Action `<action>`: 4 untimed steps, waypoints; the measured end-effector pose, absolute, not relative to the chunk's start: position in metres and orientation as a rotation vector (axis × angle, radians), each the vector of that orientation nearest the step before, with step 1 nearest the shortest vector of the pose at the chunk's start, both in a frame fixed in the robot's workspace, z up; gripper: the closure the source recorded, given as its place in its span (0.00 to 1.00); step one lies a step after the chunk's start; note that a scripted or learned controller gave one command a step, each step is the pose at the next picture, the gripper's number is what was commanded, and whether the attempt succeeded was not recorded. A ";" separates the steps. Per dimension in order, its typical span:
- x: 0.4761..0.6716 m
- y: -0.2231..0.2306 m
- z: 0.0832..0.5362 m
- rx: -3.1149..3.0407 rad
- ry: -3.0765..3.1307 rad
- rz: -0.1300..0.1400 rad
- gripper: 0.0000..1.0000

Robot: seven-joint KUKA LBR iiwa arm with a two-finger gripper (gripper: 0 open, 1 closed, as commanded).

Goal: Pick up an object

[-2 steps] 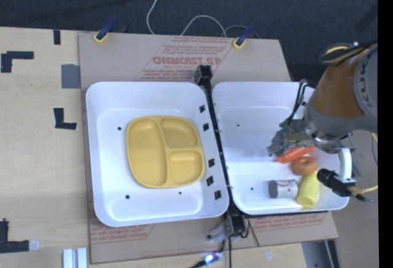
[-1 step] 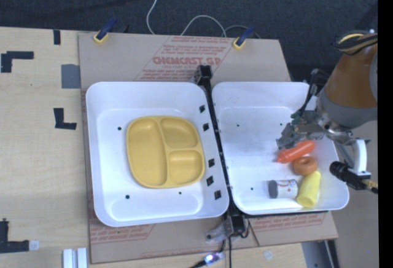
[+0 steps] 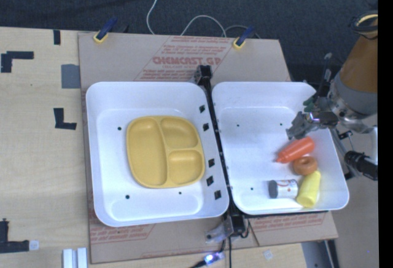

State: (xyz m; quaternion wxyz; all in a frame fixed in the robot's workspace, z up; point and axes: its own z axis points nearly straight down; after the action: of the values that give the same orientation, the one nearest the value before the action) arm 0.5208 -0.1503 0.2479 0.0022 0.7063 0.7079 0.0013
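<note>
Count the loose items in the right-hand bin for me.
4, clustered at its right side: orange plastic carrot, brown ring-shaped doughnut, yellow plastic corn-like piece, small white cylindrical container. The pincer might hide more.

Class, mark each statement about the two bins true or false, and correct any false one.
1. The yellow divided plate lies in the left bin. True.
2. The orange carrot lies on the plate. False: it lies in the right bin.
3. The gripper is over the right bin, near the carrot. True.
4. The brown doughnut sits in the left bin. False: it sits in the right bin, beside the carrot.
</note>
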 end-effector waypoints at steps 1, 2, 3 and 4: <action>0.522 -0.150 0.290 2.217 2.221 0.003 1.00; 0.527 -0.101 0.277 2.218 2.225 -0.002 1.00; 0.520 -0.061 0.264 2.220 2.225 -0.003 1.00; 0.515 -0.007 0.265 2.216 2.230 -0.001 1.00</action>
State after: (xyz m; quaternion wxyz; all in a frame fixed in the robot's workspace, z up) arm 0.5148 -0.0073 0.2648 -0.0010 0.7050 0.7092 -0.0004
